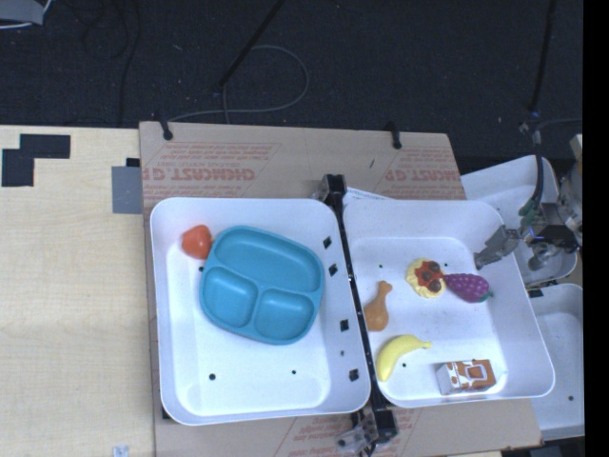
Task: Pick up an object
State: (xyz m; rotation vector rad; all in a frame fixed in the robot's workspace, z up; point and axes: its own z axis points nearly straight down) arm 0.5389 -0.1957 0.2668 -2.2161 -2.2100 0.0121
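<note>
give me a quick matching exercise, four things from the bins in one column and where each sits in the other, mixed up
Things:
1. blue plate
2. banana
3. orange ball
4. purple grapes

Places:
A. right bin, low, beside the small carton
B. left bin, far left corner
C. right bin, next to the yellow toy
D. left bin, middle

Pairs: 1-D, 2-A, 3-B, 4-C

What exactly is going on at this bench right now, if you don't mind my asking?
A robot arm is set to pick up an object. Its gripper sits at the right bin's right edge, holding nothing visible. That bin holds a banana, drumstick, purple grapes and small carton. The left bin holds a blue divided plate and a tomato.
</note>
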